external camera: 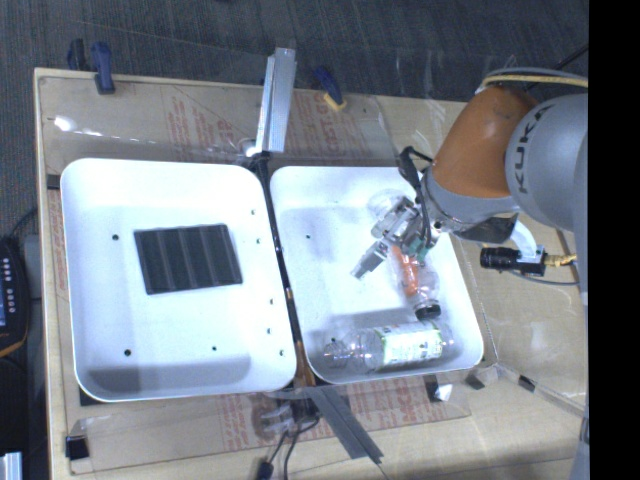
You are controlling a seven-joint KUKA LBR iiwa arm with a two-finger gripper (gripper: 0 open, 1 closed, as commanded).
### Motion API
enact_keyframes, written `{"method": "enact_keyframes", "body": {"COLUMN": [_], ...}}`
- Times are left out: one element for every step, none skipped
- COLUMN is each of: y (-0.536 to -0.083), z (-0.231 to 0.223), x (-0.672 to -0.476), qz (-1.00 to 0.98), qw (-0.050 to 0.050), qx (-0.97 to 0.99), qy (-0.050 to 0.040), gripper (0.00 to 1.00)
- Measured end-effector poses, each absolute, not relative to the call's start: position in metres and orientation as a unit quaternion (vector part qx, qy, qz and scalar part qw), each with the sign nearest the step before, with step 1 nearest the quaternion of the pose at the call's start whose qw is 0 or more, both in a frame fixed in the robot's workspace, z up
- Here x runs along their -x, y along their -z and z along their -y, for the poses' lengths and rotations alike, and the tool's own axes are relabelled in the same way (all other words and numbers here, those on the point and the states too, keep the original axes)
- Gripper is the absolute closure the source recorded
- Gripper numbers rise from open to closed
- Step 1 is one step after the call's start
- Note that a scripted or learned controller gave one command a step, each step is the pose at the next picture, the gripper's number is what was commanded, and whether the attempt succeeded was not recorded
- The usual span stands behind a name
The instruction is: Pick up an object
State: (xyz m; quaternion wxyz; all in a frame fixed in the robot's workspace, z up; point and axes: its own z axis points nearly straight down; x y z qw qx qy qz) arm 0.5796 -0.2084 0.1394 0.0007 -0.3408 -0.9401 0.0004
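there are two white bins side by side on the tabletop [150, 118]. the left bin [90, 268] has one thing in it, a dark grey ribbed mat [188, 258] lying flat near the middle. the right bin [310, 268] has two bottles. one clear plastic bottle [385, 348] lies on its side along the near wall of the bin, with a pale label around it. one smaller bottle with an orange label [415, 278] lies near the right wall, with its dark cap end pointing toward the near side.

one grey arm [545, 158] with an orange band reaches in from the right. its claw [385, 243] is low over the right bin, just beside the top end of the orange bottle. i cannot tell if the claw is open or closed, and nothing can be seen gripped in it.

two blue clamps [100, 66] sit at the far left edge of the tabletop, and one more blue clamp [330, 86] sits at the far edge by the grey metal bar [276, 98] between the bins.
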Motion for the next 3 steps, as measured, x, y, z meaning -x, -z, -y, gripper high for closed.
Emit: {"method": "enact_keyframes", "body": {"y": [-0.174,-0.182,-0.177], "z": [0.211,0.209,0.208], "x": [-0.588,-0.59,-0.61], "qz": [0.929,0.953,0.973], "qw": [0.0,-0.001,-0.003], "qx": [0.37,0.302,0.23], "qy": [-0.0002,-0.0004,-0.0006], "gripper": [0.0,0.0,0.0]}}
